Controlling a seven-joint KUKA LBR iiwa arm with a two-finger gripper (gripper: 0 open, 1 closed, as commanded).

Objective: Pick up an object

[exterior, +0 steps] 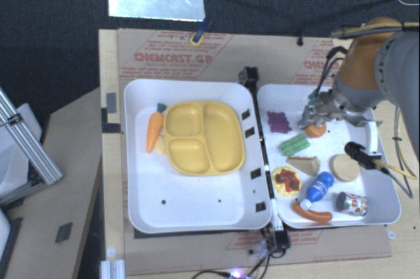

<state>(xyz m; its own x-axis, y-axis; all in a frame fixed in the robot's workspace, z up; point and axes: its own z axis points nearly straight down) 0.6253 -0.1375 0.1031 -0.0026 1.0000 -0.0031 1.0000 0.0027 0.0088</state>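
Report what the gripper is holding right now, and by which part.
Cannot be told. The two-finger gripper sits low in the right white bin, directly over a small orange toy food piece, but a hold cannot be confirmed from this overhead view.

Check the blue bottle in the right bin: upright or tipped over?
Tipped over. The blue bottle lies on its side on the right bin floor, white cap toward the hot dog.

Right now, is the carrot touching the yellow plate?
Touching: the camera view shows the carrot lying against the left rim of the yellow plate, no gap between them.
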